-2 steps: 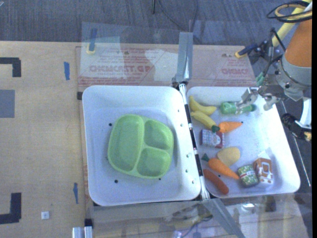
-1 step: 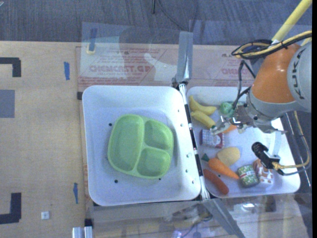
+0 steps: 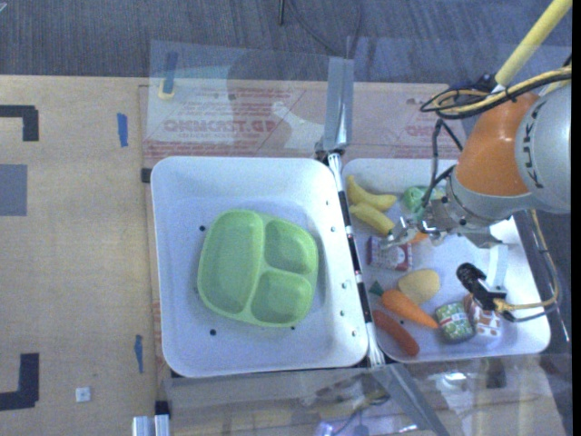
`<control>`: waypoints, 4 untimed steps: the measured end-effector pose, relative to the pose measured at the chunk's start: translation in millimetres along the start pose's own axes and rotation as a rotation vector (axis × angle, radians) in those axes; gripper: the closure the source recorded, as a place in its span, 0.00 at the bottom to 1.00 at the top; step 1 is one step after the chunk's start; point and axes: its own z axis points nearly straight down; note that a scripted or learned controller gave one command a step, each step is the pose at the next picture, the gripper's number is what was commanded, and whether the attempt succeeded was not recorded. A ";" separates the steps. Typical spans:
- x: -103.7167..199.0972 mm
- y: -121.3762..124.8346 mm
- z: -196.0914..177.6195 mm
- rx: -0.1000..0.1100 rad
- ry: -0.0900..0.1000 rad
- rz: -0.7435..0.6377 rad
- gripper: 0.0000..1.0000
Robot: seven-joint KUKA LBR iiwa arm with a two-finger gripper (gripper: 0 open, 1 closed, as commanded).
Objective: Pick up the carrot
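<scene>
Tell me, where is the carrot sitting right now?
The carrot lies in the right-hand bin, near its front edge, just below a potato and just above a red sausage-like piece.

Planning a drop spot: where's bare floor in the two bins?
Left bin: bare white all round the green divided plate, widest along the left wall and the back. Right bin: crowded; bananas, carrot, potato and small packets fill it, with the gripper above the back part.
</scene>
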 end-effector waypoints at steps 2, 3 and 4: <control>-100.5 45.0 7.2 0.003 -0.001 -0.014 0.00; -101.3 46.4 -4.5 0.000 -0.009 -0.017 1.00; -101.1 46.4 -4.4 0.000 -0.009 -0.017 0.00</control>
